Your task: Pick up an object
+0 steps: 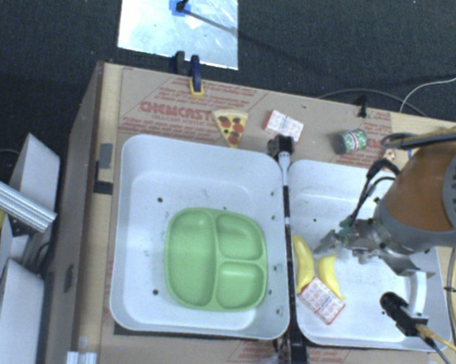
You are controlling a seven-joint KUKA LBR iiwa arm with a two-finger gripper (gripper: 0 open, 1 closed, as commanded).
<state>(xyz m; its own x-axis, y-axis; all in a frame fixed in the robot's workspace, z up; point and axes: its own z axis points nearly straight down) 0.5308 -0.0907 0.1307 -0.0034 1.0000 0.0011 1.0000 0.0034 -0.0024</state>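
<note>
Two shallow white bins sit side by side on a brown board. The left bin (pixel 143 166) holds a green divided plate (pixel 216 259), which lies flat a little toward five o'clock of that bin's middle, with its three compartments facing up.

The right bin (pixel 327 186) holds the loose things, gathered in its seven o'clock corner. Two yellow bananas lie there: the left banana (pixel 303 262) runs along the divider between the bins, and the right banana (pixel 330 274) lies just beside it at its three o'clock. A small red-and-white packet (pixel 321 300) rests at six o'clock of the bananas, touching or nearly touching their lower ends.

The grey arm with its orange band (pixel 426 195) enters from three o'clock and bends down over the right bin. The gripper (pixel 345 241) hangs at about twelve to one o'clock of the right banana, close above it. Its metal parts blur together, so how far apart the fingers stand cannot be told, and nothing is seen between them.

On the board at twelve o'clock of the bins lie a toy pizza slice (pixel 229 126), a second red-and-white packet (pixel 284 125), and a small green can (pixel 353 140) on its side.
</note>
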